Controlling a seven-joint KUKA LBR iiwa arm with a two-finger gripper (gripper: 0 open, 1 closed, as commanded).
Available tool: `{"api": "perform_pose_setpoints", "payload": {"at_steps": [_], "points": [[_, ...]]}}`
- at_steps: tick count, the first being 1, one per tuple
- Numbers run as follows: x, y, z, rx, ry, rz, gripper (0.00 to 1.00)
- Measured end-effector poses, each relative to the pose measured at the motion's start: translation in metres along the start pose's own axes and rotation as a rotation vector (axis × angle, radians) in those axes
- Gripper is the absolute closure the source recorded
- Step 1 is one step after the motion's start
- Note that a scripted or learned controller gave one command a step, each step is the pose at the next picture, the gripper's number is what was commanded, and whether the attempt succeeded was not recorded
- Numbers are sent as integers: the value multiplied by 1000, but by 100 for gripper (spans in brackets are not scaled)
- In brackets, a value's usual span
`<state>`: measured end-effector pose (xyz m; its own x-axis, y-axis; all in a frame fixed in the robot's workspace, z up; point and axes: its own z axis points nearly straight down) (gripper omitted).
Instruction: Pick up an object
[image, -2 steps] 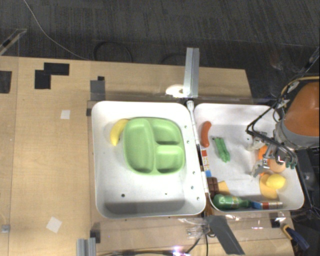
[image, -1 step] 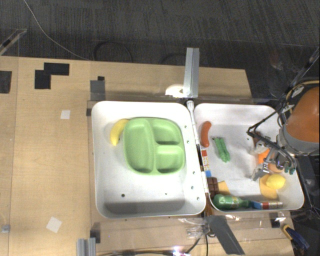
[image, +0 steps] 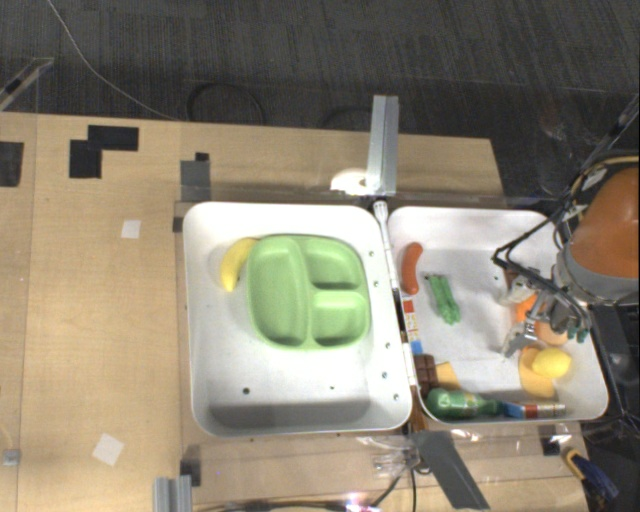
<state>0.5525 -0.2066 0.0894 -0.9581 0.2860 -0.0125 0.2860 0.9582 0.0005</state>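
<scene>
reaching in from the right, the arm (image: 610, 235) is hovering its gripper (image: 535, 325) low over the right bin (image: 470, 235), just above a yellow lemon-like object (image: 545, 365) near that bin's right corner. whether the pincer is released or clenched i cannot tell; cables and metal parts are blocking it, and nothing is visibly sitting between its tips. an orange piece (image: 528, 308) is peeking out right beside it.

to do this step well, i judge the gripper is needing to centre over the rounded yellow body, since a smooth curved skin is prone to squirting sideways, and the bin wall is crowding that side.

elsewhere in the right bin, a glossy green bottle (image: 462, 404) is lying along the front wall, a slim red sausage shape (image: 411, 266) and a ridged green piece (image: 442, 298) are lying apart. the left bin (image: 215, 330) is holding a matte green divided tray (image: 305, 290) with a banana (image: 235, 262) touching its edge.
</scene>
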Motion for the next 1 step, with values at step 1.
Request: {"api": "perform_pose_setpoints", "payload": {"at_steps": [1], "points": [[2, -1, 0, 0, -1, 55, 0]]}}
